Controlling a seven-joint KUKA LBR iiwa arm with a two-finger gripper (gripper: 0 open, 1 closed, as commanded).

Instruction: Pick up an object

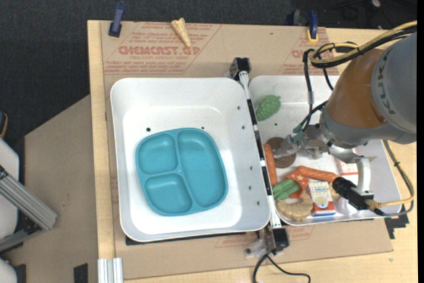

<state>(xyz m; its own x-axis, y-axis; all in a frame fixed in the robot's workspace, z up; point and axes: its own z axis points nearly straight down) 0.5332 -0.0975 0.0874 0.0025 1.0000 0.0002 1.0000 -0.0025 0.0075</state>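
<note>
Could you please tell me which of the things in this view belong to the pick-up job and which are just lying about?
Belonging to the job:
- claw, low in the right bin
- green leaf toy
- orange carrot
- brown round piece
- green pod

Just lying about:
- blue divided plate in the left bin
- blue clamp
- cone-shaped piece

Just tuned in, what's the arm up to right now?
The arm is reaching into the right bin, over a pile of toy food: a green leafy piece, a carrot, a brown round piece and more along the near wall. Its wrist is low over that pile, but I can't tell whether anything has been grabbed. The left bin holds a teal divided plate, untouched.
</note>
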